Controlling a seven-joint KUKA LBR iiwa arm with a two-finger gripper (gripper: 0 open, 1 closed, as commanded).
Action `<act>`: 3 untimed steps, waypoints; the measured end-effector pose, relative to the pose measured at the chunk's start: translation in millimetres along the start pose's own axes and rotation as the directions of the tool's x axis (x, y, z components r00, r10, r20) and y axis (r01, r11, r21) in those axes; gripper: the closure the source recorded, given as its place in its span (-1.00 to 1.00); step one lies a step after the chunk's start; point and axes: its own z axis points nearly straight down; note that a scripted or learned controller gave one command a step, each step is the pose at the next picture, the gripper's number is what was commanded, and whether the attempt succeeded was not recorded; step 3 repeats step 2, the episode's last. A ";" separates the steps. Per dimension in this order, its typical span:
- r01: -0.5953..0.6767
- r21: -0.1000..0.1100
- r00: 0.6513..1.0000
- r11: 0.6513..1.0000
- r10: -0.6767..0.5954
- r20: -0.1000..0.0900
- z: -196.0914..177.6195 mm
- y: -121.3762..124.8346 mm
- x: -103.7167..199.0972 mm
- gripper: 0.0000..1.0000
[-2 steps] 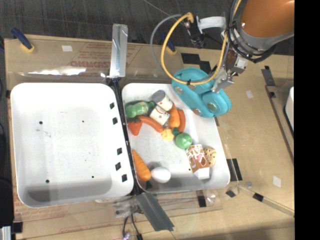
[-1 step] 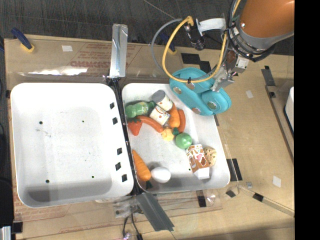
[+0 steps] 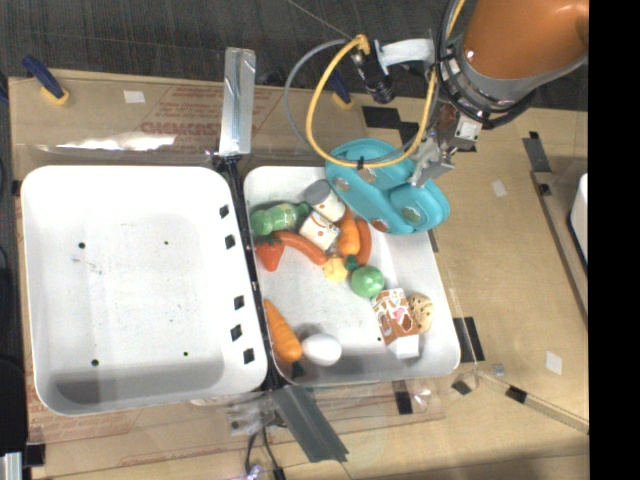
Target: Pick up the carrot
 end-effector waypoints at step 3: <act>0.001 -0.004 1.000 1.000 -0.001 -0.027 58.5 5.5 7.4 1.00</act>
